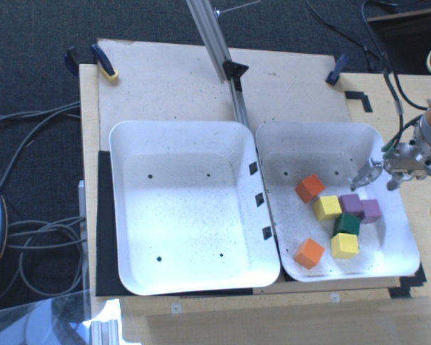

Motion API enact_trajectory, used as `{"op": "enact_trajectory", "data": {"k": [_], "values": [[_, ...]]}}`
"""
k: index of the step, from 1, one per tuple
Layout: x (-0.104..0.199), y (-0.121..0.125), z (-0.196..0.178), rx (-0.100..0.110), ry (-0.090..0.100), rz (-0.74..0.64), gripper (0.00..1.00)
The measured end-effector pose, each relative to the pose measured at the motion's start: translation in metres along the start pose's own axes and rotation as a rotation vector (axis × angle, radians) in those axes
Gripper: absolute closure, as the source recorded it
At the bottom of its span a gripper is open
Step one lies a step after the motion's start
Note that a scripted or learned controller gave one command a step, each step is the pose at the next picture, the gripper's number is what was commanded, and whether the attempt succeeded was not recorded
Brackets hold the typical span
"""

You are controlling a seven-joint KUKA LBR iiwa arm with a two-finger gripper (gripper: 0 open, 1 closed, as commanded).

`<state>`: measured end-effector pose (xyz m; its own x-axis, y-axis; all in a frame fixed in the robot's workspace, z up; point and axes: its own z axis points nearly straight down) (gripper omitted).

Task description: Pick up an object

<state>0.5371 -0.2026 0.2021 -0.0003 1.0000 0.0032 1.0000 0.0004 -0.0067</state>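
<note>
Several small blocks lie in the right bin (pixel 287 149). An orange block (pixel 310 187) sits nearest the middle, with a yellow block (pixel 327 207) and two purple blocks (pixel 352 203) (pixel 371 210) just below it. A green block (pixel 347 225) rests against a second yellow block (pixel 344 245). Another orange block (pixel 309 253) lies near the front rim. My gripper (pixel 377 182) hovers over the bin's right side, just above and to the right of the purple blocks. Its fingers are spread open and hold nothing.
The left bin (pixel 129 149) stands beside the right one, divided from it by a rim with black clips. A metal rod (pixel 212 34) slants down to the bins' junction. Clamps sit at the board's back corners, and cables trail at the left and the upper right.
</note>
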Motion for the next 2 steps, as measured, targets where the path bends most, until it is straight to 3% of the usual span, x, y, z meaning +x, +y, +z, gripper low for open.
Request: {"op": "enact_trajectory", "data": {"k": [1, 2], "values": [[-0.002, 0.0, 0.063, 0.001, 0.0, 0.0, 0.0], [-0.005, 0.007, 0.082, -0.027, -0.01, -0.001, 0.0]]}}
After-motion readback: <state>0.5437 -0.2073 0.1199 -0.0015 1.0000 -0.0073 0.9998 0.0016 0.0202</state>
